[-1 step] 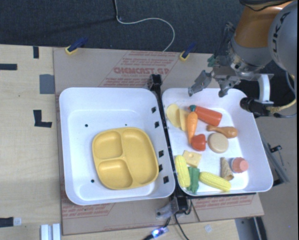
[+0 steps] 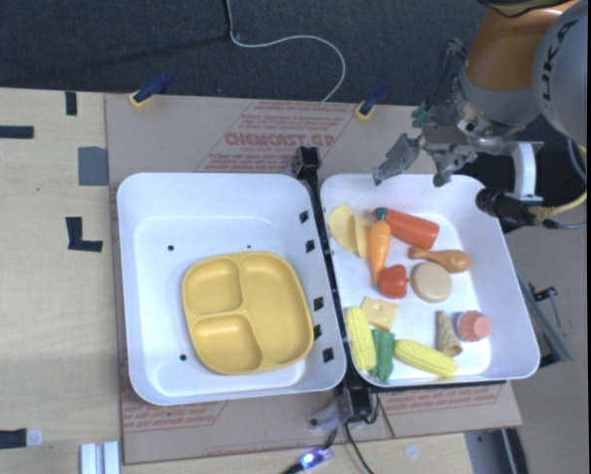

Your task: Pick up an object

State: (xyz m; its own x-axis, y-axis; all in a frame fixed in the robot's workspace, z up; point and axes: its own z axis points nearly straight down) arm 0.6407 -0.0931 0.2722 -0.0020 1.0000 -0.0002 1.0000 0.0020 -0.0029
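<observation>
- Spread fingers (image 2: pixel 386 169) of the gripper (image 2: pixel 414 171) hang apart with nothing between them, above the far rim of the right bin (image 2: pixel 503 255).
- Grey arm (image 2: pixel 533 38) with its orange band reaches toward the right bin from beyond its far right corner.
- Inside the right bin, near its middle, lies an orange carrot (image 2: pixel 378 245), with a red pepper (image 2: pixel 412 227) touching it on the far side.
- Toward the right bin's near edge lie two corn cobs (image 2: pixel 424 357), one of them beside a green vegetable (image 2: pixel 383 352).
- Left of the right bin, touching it, sits the left bin (image 2: pixel 152 215), holding a yellow divided plate (image 2: pixel 246 309).
</observation>
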